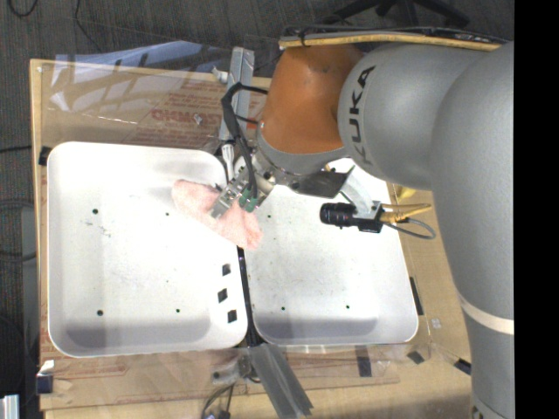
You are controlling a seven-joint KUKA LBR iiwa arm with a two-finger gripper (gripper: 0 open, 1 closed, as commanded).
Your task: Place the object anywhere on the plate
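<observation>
Cloth [218,209] was pink, soft and crumpled, draped over the divider between your two bins [113,260]. One cloth, one arm [384,120]. Gripper [238,197] sat right on it; couldn't tell its grip.

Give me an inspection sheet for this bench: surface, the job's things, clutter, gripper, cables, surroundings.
Surface: wooden bench bearing a left bin and a right bin, both white, side by side.
Job's things: pink object lying across the divide between the bins, mostly in the left one; plate: nothing seen.
Clutter: nothing seen.
Gripper: gripper right over the pink object's middle; whether it grips cannot be told.
Cables: black cables running along the wrist; yellow leads at the right bin's edge.
Surroundings: dark floor with a loose cable.
</observation>
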